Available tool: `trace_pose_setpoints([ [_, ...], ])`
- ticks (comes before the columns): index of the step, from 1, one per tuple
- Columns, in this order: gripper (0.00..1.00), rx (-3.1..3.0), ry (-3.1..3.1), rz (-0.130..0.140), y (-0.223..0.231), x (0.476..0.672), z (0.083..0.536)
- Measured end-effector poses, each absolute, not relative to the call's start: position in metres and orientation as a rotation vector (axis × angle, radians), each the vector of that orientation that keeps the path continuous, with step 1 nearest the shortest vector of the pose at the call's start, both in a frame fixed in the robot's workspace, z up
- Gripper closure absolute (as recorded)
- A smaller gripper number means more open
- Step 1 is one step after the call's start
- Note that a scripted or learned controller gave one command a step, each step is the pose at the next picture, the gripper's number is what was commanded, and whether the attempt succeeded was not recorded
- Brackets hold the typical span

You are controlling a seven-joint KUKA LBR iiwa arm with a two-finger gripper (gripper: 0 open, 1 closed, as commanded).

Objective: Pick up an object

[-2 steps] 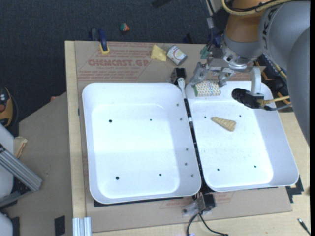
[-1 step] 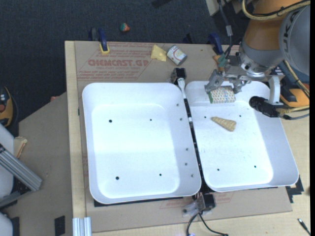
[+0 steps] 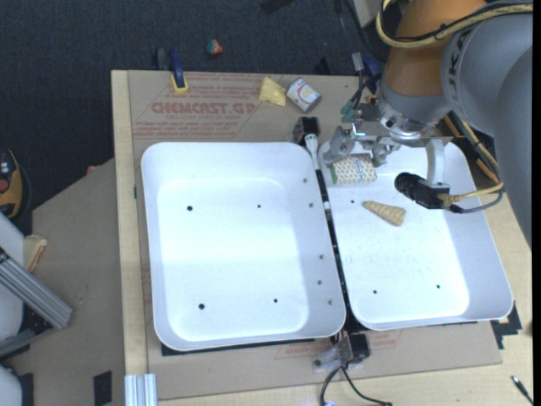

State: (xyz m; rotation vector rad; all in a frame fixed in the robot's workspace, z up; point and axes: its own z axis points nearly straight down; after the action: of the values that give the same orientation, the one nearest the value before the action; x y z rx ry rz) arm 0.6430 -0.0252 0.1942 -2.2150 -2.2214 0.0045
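We see the grey arm (image 3: 486, 53), its orange band uppermost, reaching in from the right and ending over the far left corner of the right bin (image 3: 423, 265). The gripper (image 3: 358, 148) hangs there, close to the wall this bin shares with the left bin (image 3: 228, 244). Directly at the gripper's tip sits a small speckled block (image 3: 353, 172) – pale cream, roughly rectangular, dotted with fine greenish marks, its long side running across the bin. The metal parts of the gripper overlap the block's upper edge, and from this slanting angle we cannot tell whether the claw is spread wide, drawn narrow, or closed on the block, nor whether the block rests on the bin floor or is lifted off it. Just beside the block, toward the near right, a tan cone (image 3: 385, 213) lies on its side on the white floor, its pointed end toward the block and its wider end away; the two do not touch. On the brown bench (image 3: 211, 108) beyond the bins we note a yellow scrap (image 3: 272, 91) and a small box (image 3: 303, 95) side by side, with a blue clamp (image 3: 177, 73) further left at the bench edge.
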Motion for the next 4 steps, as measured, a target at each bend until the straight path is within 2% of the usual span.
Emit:
trace_pose_setpoints([
  [1, 1.0, -2.219, -2.227, -0.004, 0.011, 0.665, 0.184],
  [2, 1.0, -2.22, -2.237, -0.024, 0.078, 0.668, 0.323],
  [3, 1.0, -2.24, -2.218, -0.006, -0.068, 0.667, 0.382],
  [4, 1.0, -2.215, -2.221, 0.006, -0.004, 0.657, 0.321],
])
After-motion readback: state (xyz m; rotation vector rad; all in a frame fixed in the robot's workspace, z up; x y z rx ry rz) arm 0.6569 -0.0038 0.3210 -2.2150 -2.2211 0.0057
